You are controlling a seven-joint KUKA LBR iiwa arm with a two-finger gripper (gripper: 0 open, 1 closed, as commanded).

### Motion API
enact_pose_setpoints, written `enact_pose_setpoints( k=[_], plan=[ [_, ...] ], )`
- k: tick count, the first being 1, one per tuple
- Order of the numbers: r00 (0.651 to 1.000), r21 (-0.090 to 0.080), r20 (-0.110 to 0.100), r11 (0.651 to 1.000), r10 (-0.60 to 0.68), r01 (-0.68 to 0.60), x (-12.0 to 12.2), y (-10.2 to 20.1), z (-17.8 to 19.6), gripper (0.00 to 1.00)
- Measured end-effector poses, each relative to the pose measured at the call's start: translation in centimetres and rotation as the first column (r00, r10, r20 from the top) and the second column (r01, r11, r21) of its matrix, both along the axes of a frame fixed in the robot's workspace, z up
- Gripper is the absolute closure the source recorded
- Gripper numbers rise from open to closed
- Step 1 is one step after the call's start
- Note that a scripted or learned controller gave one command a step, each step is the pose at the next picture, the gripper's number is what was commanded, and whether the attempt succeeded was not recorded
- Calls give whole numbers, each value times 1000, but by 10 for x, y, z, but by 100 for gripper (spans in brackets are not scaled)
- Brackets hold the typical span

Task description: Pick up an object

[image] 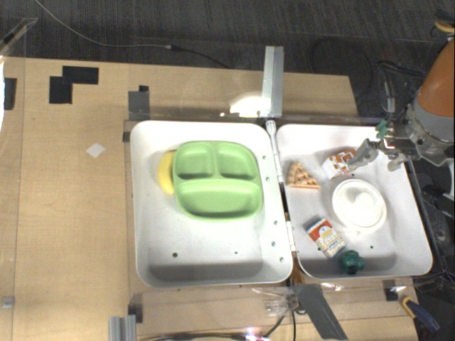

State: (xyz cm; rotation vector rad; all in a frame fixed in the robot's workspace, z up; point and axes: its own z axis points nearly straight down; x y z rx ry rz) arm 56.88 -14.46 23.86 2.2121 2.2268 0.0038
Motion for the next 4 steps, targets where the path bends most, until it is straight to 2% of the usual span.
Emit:
enact_pose_setpoints(
  k=[1, 2, 3, 4],
  plan=[
    [1000, 0, -1, 1000, -5, 5, -58, -2, -88, 0],
    [997, -8, 24, 997, 74, -74, -60, 29, -144, 0],
    [943, -15, 23, 944, 331, -331, -73, 56, -145, 0],
    [941, -11, 20, 941, 337, -337, 6, 50, -144, 0]
  ],
)
